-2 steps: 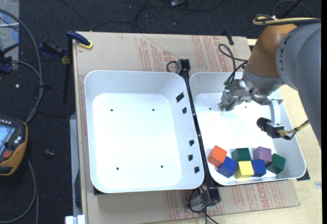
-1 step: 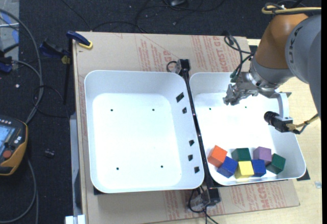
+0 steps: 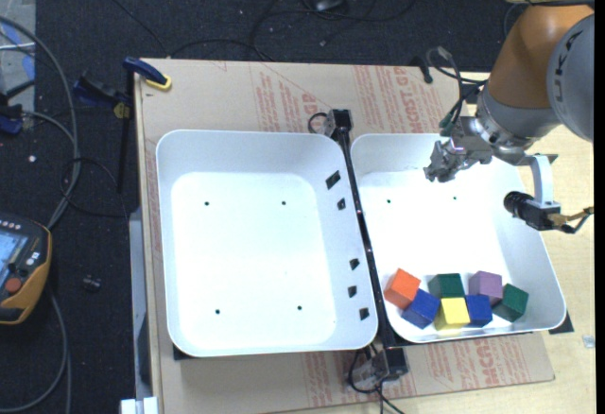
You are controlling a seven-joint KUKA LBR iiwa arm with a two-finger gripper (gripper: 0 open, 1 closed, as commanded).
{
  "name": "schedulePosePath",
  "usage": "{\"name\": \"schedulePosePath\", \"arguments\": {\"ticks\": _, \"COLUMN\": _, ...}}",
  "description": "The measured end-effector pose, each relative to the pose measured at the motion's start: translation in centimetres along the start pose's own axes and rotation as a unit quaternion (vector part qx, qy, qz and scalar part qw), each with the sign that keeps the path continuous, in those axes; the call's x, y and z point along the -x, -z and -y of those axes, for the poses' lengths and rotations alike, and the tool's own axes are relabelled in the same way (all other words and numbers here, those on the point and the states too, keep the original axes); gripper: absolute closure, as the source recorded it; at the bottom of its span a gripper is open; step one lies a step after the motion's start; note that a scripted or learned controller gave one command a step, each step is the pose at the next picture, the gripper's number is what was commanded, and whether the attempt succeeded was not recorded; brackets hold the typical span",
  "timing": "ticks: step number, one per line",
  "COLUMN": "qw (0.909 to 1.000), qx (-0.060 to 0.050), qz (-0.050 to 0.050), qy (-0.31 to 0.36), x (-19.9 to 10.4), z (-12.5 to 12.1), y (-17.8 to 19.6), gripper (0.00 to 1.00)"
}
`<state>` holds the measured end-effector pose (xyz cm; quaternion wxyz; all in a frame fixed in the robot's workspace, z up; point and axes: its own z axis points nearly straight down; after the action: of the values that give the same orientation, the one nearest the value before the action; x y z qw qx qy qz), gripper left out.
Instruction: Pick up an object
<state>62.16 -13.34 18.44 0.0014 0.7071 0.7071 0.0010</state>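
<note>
Left bin: the shallow white plastic bin on the left (image 3: 180, 166) has smooth, rounded walls and a flat floor with four small dark dots. I see no blocks on it, so it gives me nothing to pick.
Divider: the black strip with small clips (image 3: 354, 214) runs between the two bins. If I swing low across it, I judge I could snag.
Right bin: the shallow white plastic bin on the right (image 3: 539, 251) has the same glossy, sloped walls. All the blocks lie against its near wall.
Blocks: the small, matte, hard-edged cubes, seemingly painted wood, huddle together: orange cube (image 3: 404, 286), blue cube (image 3: 422, 307), yellow cube (image 3: 455, 312), dark green cube (image 3: 447, 286), second blue cube (image 3: 478, 309), purple cube (image 3: 487, 284), green cube at the right end (image 3: 514, 301).
Risk in the cluster: they touch or nearly touch, so I judge my fingers may land on top of neighbours, wedge between two, or push one against the wall and miss.
My hand: my two-finger gripper (image 3: 441, 166) hangs above the far end of the right bin, well apart from the cubes. Nothing is between its fingers; how far apart they stand I cannot tell.
Reach: I must travel toward the near wall, and a poor descent there could strike the rim.
</note>
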Motion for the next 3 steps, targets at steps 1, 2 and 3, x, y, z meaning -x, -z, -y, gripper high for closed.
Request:
{"name": "schedulePosePath", "arguments": {"ticks": 1, "qw": 1.0, "qx": 0.001, "qz": 0.0, "qy": 0.0, "x": -0.7, "z": 0.3, "y": 5.9, "gripper": 1.0}}
{"name": "schedulePosePath", "arguments": {"ticks": 2, "qw": 1.0, "qx": -0.001, "qz": -0.001, "qy": 0.003, "x": -6.8, "z": 0.1, "y": 6.3, "gripper": 1.0}}
{"name": "schedulePosePath", "arguments": {"ticks": 3, "qw": 1.0, "qx": -0.002, "qz": -0.001, "qy": 0.003, "x": -12.7, "z": 0.6, "y": 5.3, "gripper": 1.0}}
